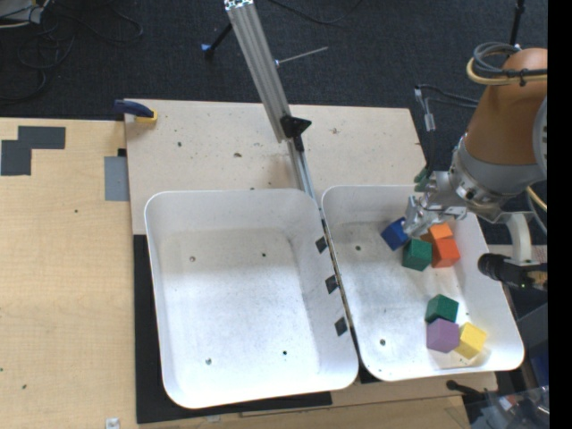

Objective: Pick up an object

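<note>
Reaching into the right bin (375,365), I am hanging my pincer (416,222) over the cluster near its far right edge: blue cube (393,234), green cube (416,255), orange cube (444,245), all touching. Whether my pincer is released or clenched I cannot tell. I am judging the blue cube best: outermost, so straddling it cleanly matters.

Single fixed cam above bench (223,150), angled down, both bins (179,239) visible.
</note>
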Tool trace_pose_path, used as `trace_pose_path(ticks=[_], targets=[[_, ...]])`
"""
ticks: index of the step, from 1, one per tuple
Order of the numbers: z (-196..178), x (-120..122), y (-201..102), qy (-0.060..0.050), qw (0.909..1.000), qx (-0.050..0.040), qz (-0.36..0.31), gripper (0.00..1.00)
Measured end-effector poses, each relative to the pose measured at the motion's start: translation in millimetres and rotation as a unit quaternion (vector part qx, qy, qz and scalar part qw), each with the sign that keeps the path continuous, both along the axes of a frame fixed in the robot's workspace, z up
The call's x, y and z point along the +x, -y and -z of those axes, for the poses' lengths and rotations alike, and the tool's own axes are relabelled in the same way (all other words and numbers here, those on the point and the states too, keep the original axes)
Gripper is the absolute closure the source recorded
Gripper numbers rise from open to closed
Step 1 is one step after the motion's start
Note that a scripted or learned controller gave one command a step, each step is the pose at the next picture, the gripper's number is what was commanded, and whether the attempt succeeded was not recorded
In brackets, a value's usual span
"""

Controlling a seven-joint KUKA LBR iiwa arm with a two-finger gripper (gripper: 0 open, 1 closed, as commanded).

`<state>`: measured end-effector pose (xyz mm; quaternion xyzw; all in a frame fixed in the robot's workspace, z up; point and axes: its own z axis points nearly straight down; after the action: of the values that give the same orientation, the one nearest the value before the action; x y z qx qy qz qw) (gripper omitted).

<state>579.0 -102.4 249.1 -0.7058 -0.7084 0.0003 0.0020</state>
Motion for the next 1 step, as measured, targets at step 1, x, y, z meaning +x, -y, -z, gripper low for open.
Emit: trace_pose_path(ticks=[1], targets=[[10.9, -1.6, -50.4, 0.0, 1.0, 0.0001, 0.0, 1.0]])
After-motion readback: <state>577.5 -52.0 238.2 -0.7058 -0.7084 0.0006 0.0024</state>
